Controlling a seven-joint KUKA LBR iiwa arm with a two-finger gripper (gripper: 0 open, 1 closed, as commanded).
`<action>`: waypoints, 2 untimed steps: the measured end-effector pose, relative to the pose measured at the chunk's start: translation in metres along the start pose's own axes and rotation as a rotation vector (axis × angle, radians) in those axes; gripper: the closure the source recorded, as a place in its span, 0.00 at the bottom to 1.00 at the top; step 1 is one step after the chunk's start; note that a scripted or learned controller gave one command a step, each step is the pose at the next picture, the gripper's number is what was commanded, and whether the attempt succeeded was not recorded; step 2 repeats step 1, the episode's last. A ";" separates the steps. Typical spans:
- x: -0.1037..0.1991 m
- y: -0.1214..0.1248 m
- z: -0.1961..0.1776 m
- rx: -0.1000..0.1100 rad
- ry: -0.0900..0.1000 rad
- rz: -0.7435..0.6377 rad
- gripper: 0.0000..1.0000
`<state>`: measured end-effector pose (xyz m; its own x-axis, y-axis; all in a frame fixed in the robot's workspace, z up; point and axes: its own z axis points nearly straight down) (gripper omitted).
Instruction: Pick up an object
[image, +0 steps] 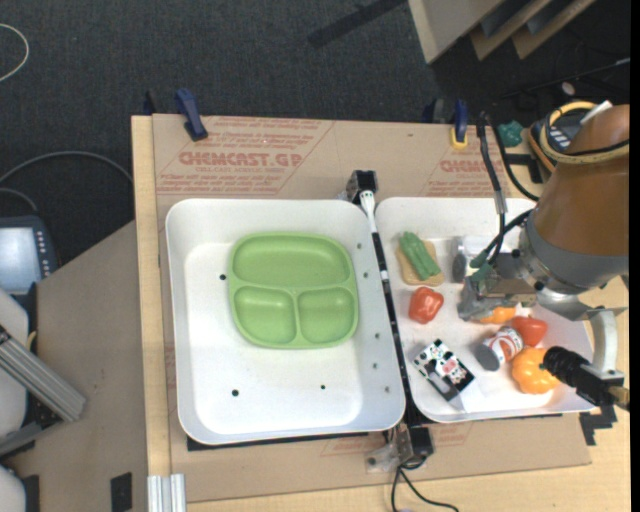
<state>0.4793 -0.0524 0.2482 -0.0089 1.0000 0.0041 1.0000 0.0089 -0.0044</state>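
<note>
You see the green divided plate (294, 290) alone in the left bin (190, 330). In the right bin (440, 405), the gripper (490, 295) hangs low among the objects, touching an orange piece (497, 315). The arm hides its fingers; their state you cannot tell.

Gripper (487, 290) low in right bin (440, 215), red pepper (426, 304) left of it, green tray (293, 290) well left, can (505, 345) just below
</note>
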 end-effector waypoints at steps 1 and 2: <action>0.083 0.002 -0.136 -0.022 0.001 -0.003 1.00; 0.083 0.002 -0.136 -0.022 0.001 -0.003 1.00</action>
